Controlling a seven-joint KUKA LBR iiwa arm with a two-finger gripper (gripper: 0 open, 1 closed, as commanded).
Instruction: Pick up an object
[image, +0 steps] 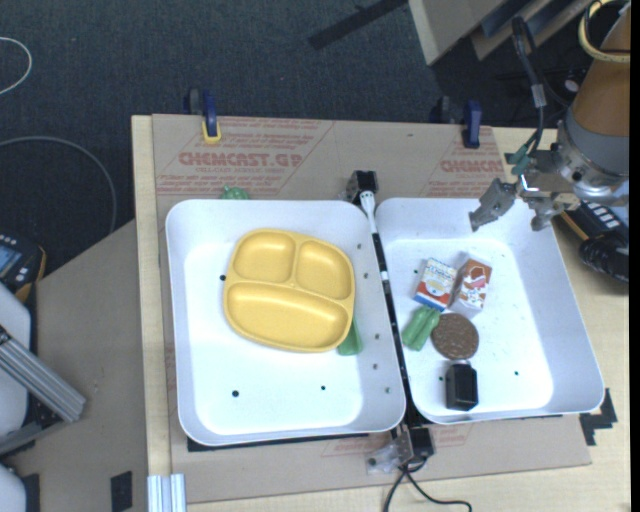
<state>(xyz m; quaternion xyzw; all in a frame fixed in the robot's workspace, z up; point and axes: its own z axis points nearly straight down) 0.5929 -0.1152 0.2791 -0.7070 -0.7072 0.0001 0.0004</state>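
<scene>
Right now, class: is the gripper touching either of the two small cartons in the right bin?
Apart. The camera view shows the gripper near the right bin's far rim, with bare white floor between it and both small cartons.

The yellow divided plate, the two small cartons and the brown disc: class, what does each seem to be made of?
Yellow divided plate: probably moulded plastic, smooth with a soft sheen and rounded compartment walls.
Two small cartons: likely printed cardboard or plastic toy boxes, with flat faces and coloured graphics.
Brown disc: matte and slightly speckled; material unclear.
</scene>
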